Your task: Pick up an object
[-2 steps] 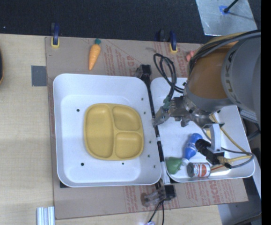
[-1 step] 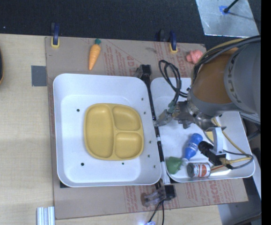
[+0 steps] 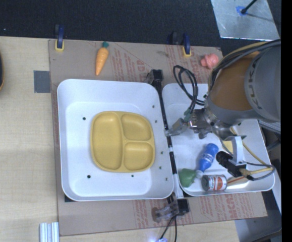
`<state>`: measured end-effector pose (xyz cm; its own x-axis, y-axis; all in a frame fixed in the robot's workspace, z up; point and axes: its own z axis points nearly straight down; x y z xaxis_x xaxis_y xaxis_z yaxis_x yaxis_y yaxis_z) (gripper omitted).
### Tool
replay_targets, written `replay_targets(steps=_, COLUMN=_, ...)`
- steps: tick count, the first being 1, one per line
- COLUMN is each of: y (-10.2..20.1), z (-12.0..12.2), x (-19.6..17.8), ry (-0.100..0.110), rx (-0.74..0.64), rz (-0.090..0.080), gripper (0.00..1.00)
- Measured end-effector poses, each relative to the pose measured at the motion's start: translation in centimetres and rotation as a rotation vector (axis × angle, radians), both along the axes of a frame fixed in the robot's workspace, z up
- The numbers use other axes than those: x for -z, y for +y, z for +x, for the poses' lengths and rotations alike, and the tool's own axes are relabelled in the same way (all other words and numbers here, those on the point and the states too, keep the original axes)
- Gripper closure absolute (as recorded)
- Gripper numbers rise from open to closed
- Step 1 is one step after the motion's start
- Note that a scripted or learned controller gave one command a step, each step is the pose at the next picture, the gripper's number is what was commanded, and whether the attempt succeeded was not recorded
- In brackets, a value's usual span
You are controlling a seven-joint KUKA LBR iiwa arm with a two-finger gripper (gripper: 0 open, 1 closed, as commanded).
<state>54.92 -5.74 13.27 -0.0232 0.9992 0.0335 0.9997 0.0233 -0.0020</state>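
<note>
— So, where do the jaws (image 3: 178, 127) stand?
— Low over the right bin (image 3: 178, 102), by its left wall; open or closed, I cannot tell.
— And the objects?
— The blue bottle (image 3: 207, 158), green piece (image 3: 187, 177) and small can (image 3: 216, 183) lie nearer the front, apart from them.
— Risk?
— Probably closing on nothing or striking the wall. The wrist hides the bin's back.

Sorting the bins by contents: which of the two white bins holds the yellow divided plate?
The left bin, the larger-looking one. The yellow divided plate lies in its middle, while the right bin holds a blue bottle and small items under the arm.
</note>
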Motion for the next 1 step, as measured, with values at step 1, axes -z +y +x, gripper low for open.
replay_targets(steps=1, y=-0.14, z=-0.24, x=0.12, ry=-0.009, rx=-0.003, rz=0.0, gripper=0.0)
